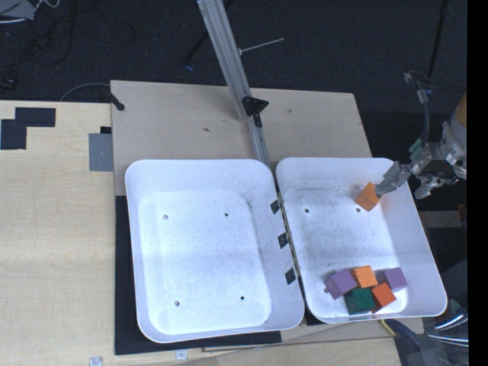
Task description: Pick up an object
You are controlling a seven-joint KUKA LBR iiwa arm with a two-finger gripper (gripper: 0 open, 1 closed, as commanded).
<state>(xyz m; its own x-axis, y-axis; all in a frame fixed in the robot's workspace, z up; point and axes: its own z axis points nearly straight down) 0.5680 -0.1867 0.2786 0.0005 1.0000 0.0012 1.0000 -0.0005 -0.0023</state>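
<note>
The arm's jaws (379,190) reach in over the far right corner of the right bin (427,242) and close on an orange block (369,197), which sits at their tip, seemingly pinched by one corner and tilted. Whether the block is clear of the bin floor cannot be told from this slant.

Risk, as a judgement: the hold looks shallow and off-centre, so the block may pivot or slip out if the arm accelerates sharply. A drop from here would most likely land it back in the same bin. A second risk is the bin's far wall, just behind the jaws; a sideways sweep at low height could knock the fingers against that rim.

Open room: the bin floor directly below and to the near side of the jaws is bare, and the path straight up is unobstructed. A cluster of blocks (364,288), purple, orange, green and red, lies well apart from the jaws in the near corner. The left bin (152,197) lies beyond the shared divider with its black clips (282,240). A metal rail (229,59) slants across the desk (320,120) behind both bins, away from the jaws.
</note>
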